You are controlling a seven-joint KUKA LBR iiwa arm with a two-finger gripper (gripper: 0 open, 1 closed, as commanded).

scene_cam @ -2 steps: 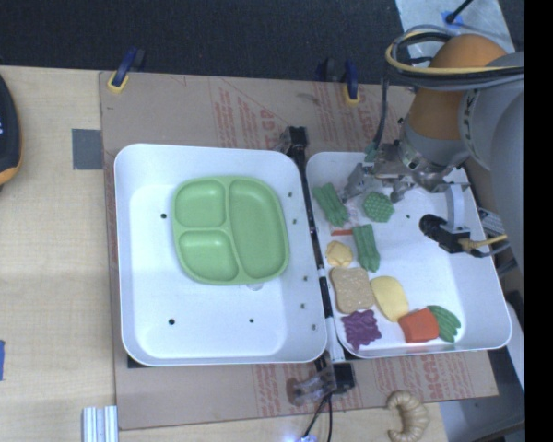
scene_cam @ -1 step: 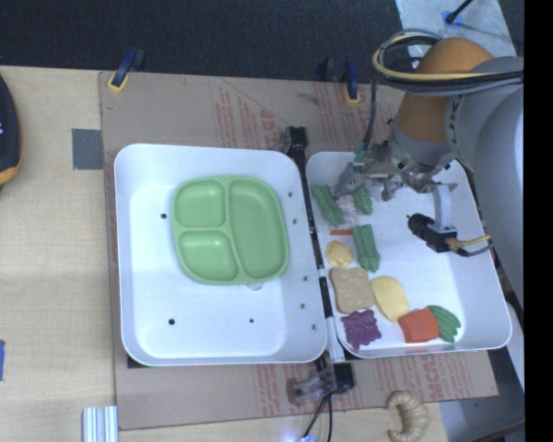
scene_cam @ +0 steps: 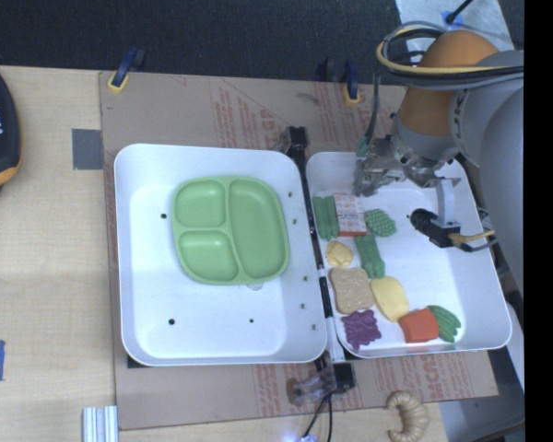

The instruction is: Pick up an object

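The gripper is seen low over the right bin, near its far end; whether it's open or closed can't be told, the wrist blocks it. Toy food is piled just below: a small card, green pieces, bread slice. A green divided plate is sat in the left bin.
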